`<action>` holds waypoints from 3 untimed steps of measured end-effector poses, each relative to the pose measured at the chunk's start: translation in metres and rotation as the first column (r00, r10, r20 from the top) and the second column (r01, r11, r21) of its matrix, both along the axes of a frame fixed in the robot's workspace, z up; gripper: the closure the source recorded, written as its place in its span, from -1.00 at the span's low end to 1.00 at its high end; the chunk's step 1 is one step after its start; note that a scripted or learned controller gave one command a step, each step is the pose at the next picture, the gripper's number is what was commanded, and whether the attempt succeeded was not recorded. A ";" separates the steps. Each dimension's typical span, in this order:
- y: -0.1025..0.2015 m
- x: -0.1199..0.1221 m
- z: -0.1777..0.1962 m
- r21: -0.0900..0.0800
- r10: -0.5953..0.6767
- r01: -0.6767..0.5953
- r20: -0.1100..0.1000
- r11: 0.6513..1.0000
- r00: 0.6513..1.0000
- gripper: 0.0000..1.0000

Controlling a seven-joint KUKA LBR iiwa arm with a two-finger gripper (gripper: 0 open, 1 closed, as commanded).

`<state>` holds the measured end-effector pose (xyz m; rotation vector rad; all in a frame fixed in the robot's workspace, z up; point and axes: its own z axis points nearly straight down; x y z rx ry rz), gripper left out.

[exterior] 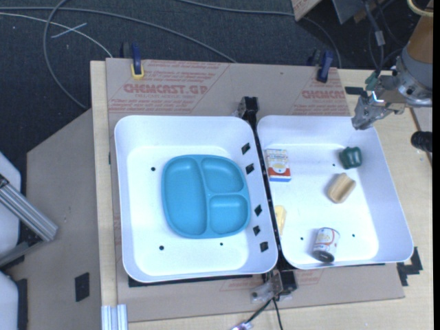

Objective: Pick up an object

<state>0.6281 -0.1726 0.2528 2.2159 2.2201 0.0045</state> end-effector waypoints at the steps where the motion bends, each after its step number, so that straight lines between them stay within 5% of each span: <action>1: 0.054 0.002 -0.013 0.004 0.004 -0.004 -0.007 1.000 1.000 1.00; 3: 0.156 0.015 -0.003 0.003 0.004 -0.004 -0.003 1.000 1.000 1.00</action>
